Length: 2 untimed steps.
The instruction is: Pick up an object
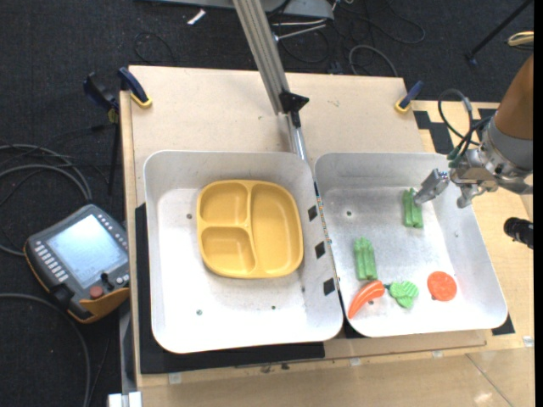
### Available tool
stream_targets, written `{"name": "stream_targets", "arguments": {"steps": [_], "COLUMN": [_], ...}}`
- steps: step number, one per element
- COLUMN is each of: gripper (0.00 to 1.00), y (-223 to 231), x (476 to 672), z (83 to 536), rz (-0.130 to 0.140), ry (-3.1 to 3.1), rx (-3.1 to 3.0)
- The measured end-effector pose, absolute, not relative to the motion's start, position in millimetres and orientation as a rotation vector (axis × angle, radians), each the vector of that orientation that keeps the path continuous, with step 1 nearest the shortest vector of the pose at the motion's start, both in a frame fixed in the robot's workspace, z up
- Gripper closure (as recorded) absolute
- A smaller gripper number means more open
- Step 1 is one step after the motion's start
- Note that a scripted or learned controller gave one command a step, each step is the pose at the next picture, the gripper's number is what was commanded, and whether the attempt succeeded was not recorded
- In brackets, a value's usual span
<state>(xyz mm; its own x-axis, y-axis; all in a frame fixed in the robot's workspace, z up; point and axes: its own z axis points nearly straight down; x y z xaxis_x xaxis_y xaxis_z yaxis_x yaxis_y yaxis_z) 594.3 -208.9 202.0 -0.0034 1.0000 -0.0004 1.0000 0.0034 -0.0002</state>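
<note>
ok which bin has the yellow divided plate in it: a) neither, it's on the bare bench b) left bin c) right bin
b: the yellow divided plate lies flat inside the left bin, while the right bin holds the small green, orange and red toy pieces.

Yellow divided tray (250, 228) looks like smooth matt plastic, both white bins (170, 312) slightly glossy plastic, and the counter (212, 113) is bare, rough-ish wood board.
</note>
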Motion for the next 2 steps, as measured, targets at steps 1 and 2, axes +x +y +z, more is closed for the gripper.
{"name": "stream_targets", "arguments": {"steps": [1, 2], "gripper": [0.0, 0.0], "y": [-209, -206], "x": [594.3, 595.4], "z": [202, 138], "rz": [-0.001, -0.005], "ry": [2.225, 2.226], "rx": [2.217, 2.224]}}
